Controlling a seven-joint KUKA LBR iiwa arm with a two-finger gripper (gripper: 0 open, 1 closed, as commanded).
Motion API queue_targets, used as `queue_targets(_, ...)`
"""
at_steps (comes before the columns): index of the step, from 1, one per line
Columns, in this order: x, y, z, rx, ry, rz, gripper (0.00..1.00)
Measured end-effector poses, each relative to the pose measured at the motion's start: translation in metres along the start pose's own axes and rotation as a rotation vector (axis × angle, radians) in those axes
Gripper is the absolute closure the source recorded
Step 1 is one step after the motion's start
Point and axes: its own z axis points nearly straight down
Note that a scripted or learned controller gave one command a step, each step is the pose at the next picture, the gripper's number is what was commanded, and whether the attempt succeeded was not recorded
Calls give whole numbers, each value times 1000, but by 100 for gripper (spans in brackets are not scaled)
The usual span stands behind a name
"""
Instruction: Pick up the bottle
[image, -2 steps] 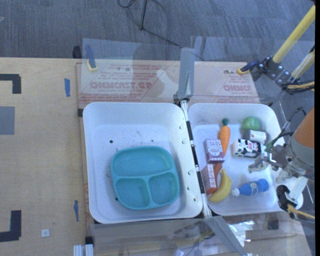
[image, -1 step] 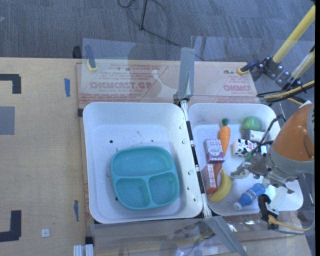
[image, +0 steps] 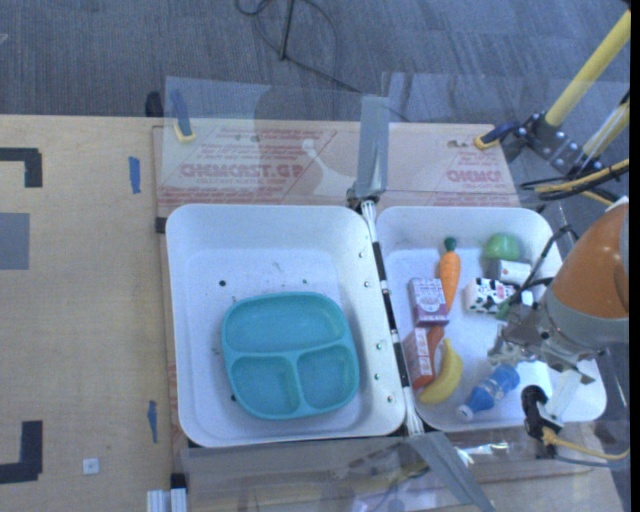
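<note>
The bottle (image: 490, 391), small, clear blue with a blue cap, lies on its side near the front of the right bin (image: 570, 405). Its cap points to the front left. The gripper (image: 514, 340) hangs over the right bin just behind the bottle and a little to its right. The grey arm with its orange band (image: 598, 272) comes in from the right edge and covers the bin's right side. Nothing shows held in the gripper.
The right bin also holds a banana (image: 447, 373), two red cartons (image: 427, 300) (image: 417, 355), a carrot (image: 449, 270), a green apple (image: 503, 246) and a cow-print carton (image: 488, 296). A teal divided plate (image: 290, 354) lies in the left bin (image: 200, 250).
</note>
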Motion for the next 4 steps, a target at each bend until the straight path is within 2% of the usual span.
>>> queue_targets(1,-1,0,-9,0,0,3,100)
queue_targets(2,-1,0,-9,0,0,3,0)
queue_targets(3,-24,10,11,5,7,-26,0)
queue_targets(4,-25,9,11,7,4,-166,0)
